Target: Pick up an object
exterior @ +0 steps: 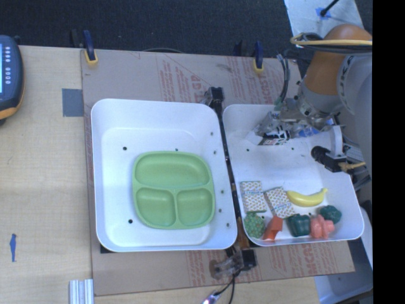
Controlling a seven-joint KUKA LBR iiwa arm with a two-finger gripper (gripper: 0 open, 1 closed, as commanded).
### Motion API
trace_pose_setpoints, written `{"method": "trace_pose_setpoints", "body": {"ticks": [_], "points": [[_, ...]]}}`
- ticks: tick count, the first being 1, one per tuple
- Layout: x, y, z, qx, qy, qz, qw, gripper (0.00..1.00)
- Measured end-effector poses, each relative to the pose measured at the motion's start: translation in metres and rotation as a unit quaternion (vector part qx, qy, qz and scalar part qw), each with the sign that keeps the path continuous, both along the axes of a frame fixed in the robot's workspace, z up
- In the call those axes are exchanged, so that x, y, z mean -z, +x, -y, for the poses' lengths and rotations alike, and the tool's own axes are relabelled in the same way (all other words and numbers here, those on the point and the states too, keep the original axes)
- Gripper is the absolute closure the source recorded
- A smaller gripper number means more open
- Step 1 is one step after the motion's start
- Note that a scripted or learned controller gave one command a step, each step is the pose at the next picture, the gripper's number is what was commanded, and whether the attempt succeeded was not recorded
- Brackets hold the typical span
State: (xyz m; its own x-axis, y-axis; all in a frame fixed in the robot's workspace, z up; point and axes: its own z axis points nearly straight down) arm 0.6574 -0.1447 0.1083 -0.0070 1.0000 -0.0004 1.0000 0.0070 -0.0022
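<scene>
Tool (278, 133) sits low over the far end of the right bin (253, 122); can't tell its grip state. Nothing visibly in it. Toy food's bunched along the near edge: banana (307, 197), two cracker packs (253, 196), green bits. Left bin (104, 170) has a green divided plate (172, 189).

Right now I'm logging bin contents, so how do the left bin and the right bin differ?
The left bin holds one large thing, a green divided tray lying flat at its middle; the right bin holds many small things. Those, among them a yellow banana and two patterned packets, crowd the right bin's near edge, while the left bin's tray sits central. The gripper is over the right bin's far end, not the left. Both are shallow and white.
</scene>
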Motion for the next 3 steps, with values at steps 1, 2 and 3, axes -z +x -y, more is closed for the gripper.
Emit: {"method": "trace_pose_setpoints", "body": {"ticks": [1, 2, 3], "points": [[-0.019, 0.002, 0.004, 0.000, -0.0025, 0.005, 1.0000, 1.00], [0.015, -0.036, 0.052, 0.002, -0.0014, 0.001, 1.0000, 1.00], [-0.112, 0.000, 0.068, 0.001, -0.0022, 0.006, 1.0000, 1.00]]}}
